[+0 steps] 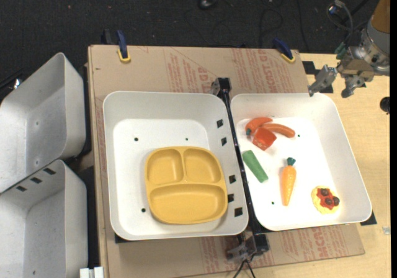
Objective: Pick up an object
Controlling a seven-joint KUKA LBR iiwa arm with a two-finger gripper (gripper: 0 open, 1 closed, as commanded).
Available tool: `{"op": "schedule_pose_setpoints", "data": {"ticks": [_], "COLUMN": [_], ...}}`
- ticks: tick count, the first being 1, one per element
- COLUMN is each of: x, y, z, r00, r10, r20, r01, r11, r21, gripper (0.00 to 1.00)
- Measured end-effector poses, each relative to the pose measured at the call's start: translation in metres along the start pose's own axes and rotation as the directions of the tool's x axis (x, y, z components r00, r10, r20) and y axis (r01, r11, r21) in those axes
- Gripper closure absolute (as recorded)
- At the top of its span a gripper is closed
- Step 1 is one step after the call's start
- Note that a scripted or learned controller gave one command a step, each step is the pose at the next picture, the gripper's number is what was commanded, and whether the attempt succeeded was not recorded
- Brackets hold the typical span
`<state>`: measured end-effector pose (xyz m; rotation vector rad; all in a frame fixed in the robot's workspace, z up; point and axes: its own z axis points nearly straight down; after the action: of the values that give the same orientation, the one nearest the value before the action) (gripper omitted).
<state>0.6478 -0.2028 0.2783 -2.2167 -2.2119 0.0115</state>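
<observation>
**Toy food waits in the right bin, claw off past the far corner**

Toy food is all gathered in the right bin [347,165], none of it touched by the arm. Going left to right across the desk [186,69]: two spare white tubs [37,115] sit off the left edge, one behind the other. Next comes the left bin [124,109], and in it a yellow divided tray [185,184], lying flat toward the near side.

Across the black divider, the right bin holds the pieces. Near its far left sit a red-orange sausage [273,126] and a red chunk [264,139], touching each other. Just below them lies a green stick [255,166], slanted. To its right a carrot [288,181] lies lengthwise, green top pointing away. Near the front right corner rests a small yellow pizza slice [325,199] with red and dark toppings — well apart from the rest.

Farthest right, the claw [339,82] hangs above the bin's far right corner, its two fingers spread apart with nothing between them — clear of every piece.
</observation>
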Motion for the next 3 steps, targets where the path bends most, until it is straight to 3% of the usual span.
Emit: {"op": "schedule_pose_setpoints", "data": {"ticks": [1, 3], "x": [0.001, -0.003], "y": [0.002, 0.007], "z": [-0.009, 0.109], "r00": [1.000, 1.000], "r10": [-0.003, -0.002], "r20": [0.003, 0.001], "r01": [0.003, 0.002], "r11": [1.000, 1.000], "r21": [-0.013, -0.008], "gripper": [0.00, 0.00]}}
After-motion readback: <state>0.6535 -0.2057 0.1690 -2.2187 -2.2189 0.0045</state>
